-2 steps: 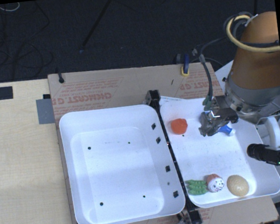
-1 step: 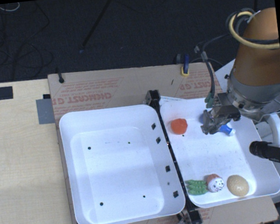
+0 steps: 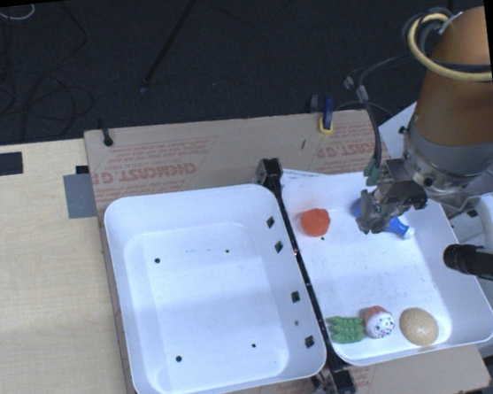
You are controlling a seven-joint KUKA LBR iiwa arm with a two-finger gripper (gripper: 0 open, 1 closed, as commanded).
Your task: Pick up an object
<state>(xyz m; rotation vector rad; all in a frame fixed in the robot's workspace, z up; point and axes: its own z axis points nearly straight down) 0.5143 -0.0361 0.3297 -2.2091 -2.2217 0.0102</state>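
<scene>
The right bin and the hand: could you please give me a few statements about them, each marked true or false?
1. The orange ball lies in the right bin. True.
2. The hand hangs over the left bin. False: it is over the right bin, beside a blue object.
3. The tan egg lies near the right bin's front edge. True.
4. The green object lies in the left bin. False: it lies in the right bin, next to a white and red object.
5. The orange ball touches the tan egg. False: they lie well apart.
</scene>
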